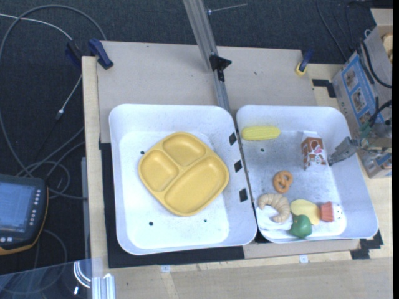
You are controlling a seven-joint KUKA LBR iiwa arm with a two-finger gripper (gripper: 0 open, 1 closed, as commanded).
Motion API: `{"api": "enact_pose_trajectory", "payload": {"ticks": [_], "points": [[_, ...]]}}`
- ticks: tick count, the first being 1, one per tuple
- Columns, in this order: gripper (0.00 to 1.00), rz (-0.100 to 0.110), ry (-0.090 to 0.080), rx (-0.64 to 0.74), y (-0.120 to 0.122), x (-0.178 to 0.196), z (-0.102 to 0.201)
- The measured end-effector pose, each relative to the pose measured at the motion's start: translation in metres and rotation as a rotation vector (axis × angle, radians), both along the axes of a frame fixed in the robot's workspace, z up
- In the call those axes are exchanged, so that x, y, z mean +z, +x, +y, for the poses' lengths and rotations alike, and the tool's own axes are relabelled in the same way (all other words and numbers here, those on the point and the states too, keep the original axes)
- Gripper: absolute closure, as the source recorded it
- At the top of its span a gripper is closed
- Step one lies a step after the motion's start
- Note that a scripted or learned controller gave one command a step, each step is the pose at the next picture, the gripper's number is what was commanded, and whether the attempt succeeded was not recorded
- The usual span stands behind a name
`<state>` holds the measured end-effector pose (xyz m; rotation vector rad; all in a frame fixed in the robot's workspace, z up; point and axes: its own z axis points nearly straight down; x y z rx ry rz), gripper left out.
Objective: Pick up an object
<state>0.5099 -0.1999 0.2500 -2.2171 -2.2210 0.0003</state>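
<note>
Bench (162,73): pale board bearing two shallow white bins side by side; blue clamps at its far left corner and far right edge.
Left bin (124,229): holds a yellow divided plate (183,173), three compartments, sitting near the bin's middle and turned at a slant. Nothing lies on the plate.
Right bin (355,192): holds all the small things.
Corn cob (260,132): yellow, lying flat along the far edge of the right bin, close to the far left corner.
Small carton (313,152): white and red-brown, near the far right part of the right bin, tilted; just beside the gripper tip, contact not readable.
Pretzel (282,180): orange-brown, about the bin's middle, lying flat, apart from the rest.
Croissant (276,205): tan, curved, by the near left corner of the right bin.
Yellow piece (304,208): touching a green pepper (301,227) at the near edge, just right of the croissant.
Orange and white piece (330,212): near edge, right of the yellow piece; kind not readable.
Gripper (340,152): grey, reaching in over the right edge of the right bin, pointing toward the carton. Whether it is apart or together cannot be told; nothing seen between its tips.
Metal pole (201,23): slants down from the far side to the gap between the bins.
</note>
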Motion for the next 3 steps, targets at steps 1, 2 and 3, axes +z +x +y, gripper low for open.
{"api": "enact_pose_trajectory", "payload": {"ticks": [1, 2, 3], "points": [[0.00, 0.000, 0.000, 0.000, 0.000, 0.000, 0.000], [0.00, 0.005, 0.002, -0.001, -0.001, -0.061, 0.008], [0.00, 0.005, 0.002, -0.002, 0.007, -0.115, 0.005]]}}
